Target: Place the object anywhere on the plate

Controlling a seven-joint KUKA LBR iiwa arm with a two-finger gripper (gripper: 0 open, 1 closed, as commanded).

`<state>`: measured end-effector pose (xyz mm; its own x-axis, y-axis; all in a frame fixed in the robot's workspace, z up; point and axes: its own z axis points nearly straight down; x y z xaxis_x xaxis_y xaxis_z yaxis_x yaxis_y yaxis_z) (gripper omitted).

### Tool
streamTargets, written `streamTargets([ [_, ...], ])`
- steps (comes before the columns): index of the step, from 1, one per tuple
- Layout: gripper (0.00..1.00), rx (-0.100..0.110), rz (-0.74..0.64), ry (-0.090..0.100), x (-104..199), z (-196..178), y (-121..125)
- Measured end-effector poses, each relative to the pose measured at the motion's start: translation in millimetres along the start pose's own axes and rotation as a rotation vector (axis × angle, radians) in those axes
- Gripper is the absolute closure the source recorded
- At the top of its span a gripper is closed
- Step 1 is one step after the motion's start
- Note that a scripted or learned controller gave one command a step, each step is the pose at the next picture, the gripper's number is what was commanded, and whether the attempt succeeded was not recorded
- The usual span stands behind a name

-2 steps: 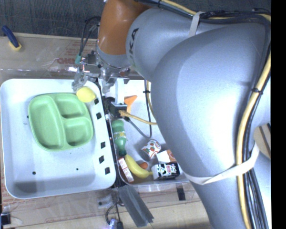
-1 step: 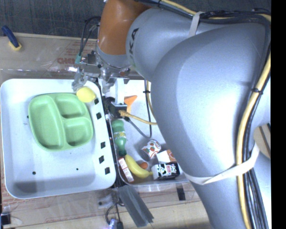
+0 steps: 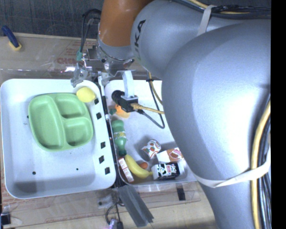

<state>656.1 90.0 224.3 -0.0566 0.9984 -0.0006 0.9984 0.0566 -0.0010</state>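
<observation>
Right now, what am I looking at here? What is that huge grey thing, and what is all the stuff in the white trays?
The grey bulk is a robot arm, seen from a camera fixed above the bench. Its gripper hangs over the left white bin. A green divided plate lies in that bin, and a yellow lemon-like object sits at the plate's upper right edge, just under the gripper. I cannot tell whether it is gripped. The right bin holds toy groceries: a banana, a green bottle and small cartons.
</observation>
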Motion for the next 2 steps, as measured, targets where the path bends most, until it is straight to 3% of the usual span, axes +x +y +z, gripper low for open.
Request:
streamTargets([
  [1,0.0,0.002,0.116,0.0,99.5,-27.0,-26.2],
  [2,1.0,0.003,0.11,-0.001,100.8,-36.7,-26.2],
])
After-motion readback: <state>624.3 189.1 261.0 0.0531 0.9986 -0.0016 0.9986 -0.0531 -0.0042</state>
